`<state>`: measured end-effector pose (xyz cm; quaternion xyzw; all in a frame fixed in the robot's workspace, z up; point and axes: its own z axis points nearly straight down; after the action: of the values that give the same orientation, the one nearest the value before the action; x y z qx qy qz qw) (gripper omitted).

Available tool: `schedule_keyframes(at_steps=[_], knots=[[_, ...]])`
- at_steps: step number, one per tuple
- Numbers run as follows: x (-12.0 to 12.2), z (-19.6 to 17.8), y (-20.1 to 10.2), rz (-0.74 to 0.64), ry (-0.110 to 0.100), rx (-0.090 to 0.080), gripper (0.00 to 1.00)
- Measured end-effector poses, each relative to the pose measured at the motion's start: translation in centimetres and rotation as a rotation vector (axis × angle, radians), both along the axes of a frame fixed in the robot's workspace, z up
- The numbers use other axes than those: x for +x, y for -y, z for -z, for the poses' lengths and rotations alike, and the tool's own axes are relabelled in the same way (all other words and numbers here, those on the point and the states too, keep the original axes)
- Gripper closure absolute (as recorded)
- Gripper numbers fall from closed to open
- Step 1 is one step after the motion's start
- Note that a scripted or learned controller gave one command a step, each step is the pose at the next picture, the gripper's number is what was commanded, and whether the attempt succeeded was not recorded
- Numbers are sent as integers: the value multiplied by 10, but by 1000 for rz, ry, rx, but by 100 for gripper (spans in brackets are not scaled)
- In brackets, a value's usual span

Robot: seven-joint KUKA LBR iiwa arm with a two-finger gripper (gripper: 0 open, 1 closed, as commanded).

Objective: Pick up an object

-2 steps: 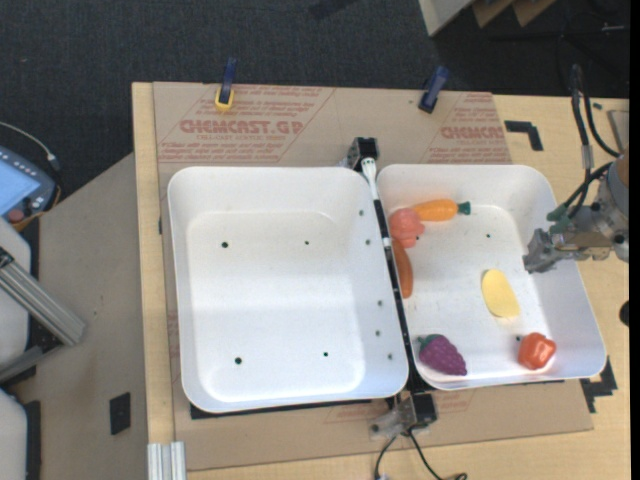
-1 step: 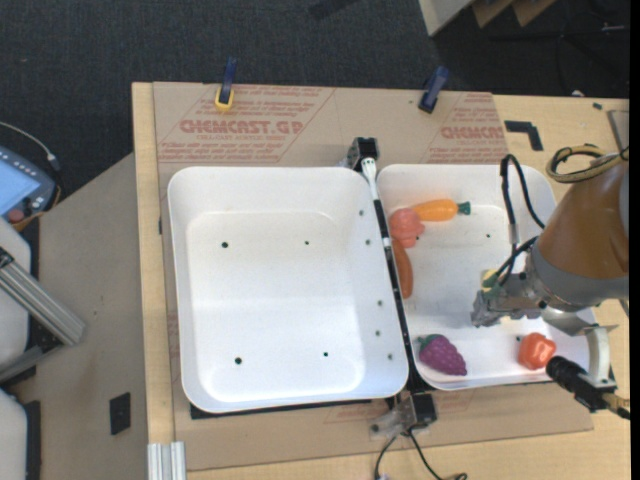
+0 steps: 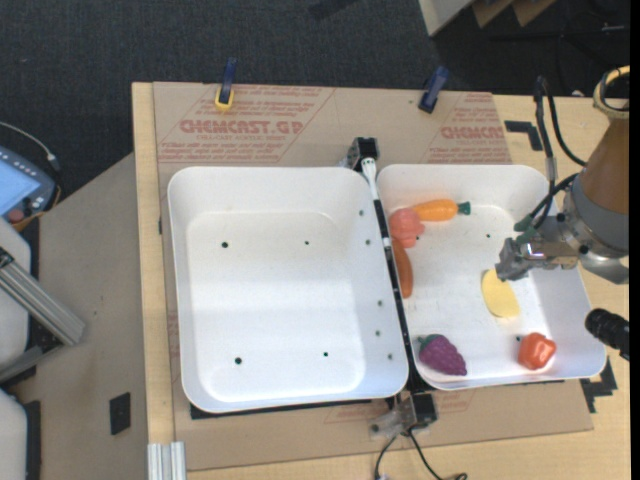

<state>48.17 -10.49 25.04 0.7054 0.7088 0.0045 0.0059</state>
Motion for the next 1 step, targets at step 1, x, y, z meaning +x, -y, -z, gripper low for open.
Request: schedule_keyframes(at_steps=[1], knots=[[-5,124,-13,5,-26,5,100]])
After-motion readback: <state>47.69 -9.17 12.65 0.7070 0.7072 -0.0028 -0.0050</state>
